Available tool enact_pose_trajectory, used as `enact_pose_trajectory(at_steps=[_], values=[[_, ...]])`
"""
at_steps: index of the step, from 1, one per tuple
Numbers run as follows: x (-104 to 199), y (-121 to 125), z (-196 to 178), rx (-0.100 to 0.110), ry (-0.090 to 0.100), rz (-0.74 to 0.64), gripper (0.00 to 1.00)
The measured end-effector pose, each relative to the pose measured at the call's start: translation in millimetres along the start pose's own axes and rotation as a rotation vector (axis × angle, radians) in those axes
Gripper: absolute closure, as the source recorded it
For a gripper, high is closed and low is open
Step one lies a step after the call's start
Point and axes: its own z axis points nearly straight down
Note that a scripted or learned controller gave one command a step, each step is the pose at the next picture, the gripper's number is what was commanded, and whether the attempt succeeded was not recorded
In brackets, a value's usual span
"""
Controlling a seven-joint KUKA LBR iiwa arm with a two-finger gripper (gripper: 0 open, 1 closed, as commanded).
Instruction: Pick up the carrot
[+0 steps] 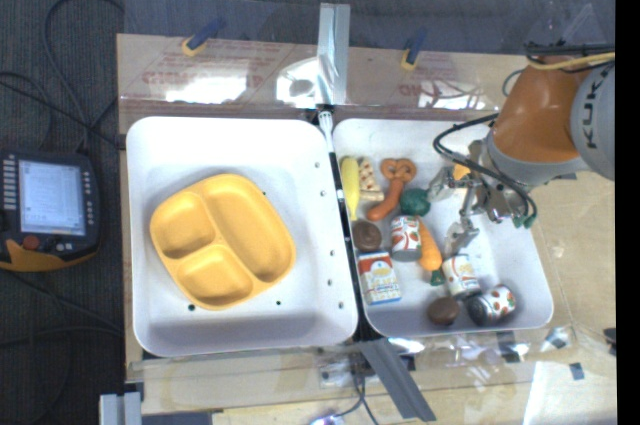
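Note:
The carrot (386, 206), orange with a green leafy top (414, 203), lies at a slant in the upper middle of the right bin (530, 288), among other toy foods. My gripper (464, 235) hangs over the same bin, a little to the right of and below the carrot, pointing down beside a short orange piece (430, 251). The carrot is apart from the gripper and rests on the bin floor. Cables and the orange wrist band (535, 118) hide part of the bin's upper right.
Around the carrot sit a banana (350, 185), a pretzel (398, 170), a brown ball (367, 234), a red can (404, 237) and a red box (379, 278). A can (460, 274) and dark pieces lie lower right. The left bin (150, 333) holds a yellow divided plate (222, 238).

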Motion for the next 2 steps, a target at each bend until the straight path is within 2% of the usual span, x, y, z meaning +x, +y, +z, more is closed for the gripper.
enact_pose_trajectory(at_steps=[1, 2], values=[[42, 35, -2, 0.004, -0.006, -0.165, 0.0], [77, 47, -4, 0.008, -0.019, -0.144, 0.0]])
